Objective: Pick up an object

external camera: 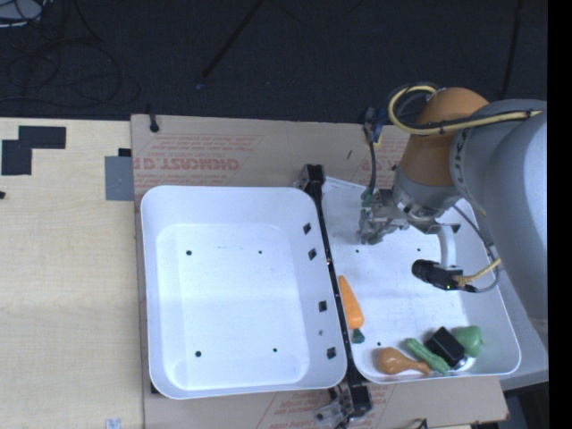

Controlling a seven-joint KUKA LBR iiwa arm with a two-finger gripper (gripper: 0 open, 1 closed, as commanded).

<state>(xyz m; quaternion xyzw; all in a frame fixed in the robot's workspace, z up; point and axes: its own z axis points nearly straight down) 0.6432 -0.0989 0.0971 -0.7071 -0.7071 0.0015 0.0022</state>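
Dark floor with loose cables behind the bench; pale wood top, a printed cardboard sheet (223, 155) under two shallow white bins. Left bin (170, 213) bare. Right bin (505, 333) holds all the objects.

Gripper (372, 231) hangs over the upper left part of the right bin, near the divider between the bins. Cannot tell from this angle how it is set; nothing visible in it.

Candidates, all well apart from the gripper toward the near side:
- Orange carrot-shaped toy (350, 304), lying along the left wall, just beside the divider. A small dark green bit (357, 335) at its lower end.
- Cluster at the near right corner: tan pear-shaped piece (393, 360), green elongated piece (427, 354), black block (444, 346), green rounded piece (468, 338), touching or overlapping.

Judgement: all look like light plastic toys, stiff, smooth, likely slippery on rounded faces. The carrot is the cleanest pick, lying alone; take it across its thicker middle. Wall close by may block one finger. Cluster pieces risk nudging neighbours.
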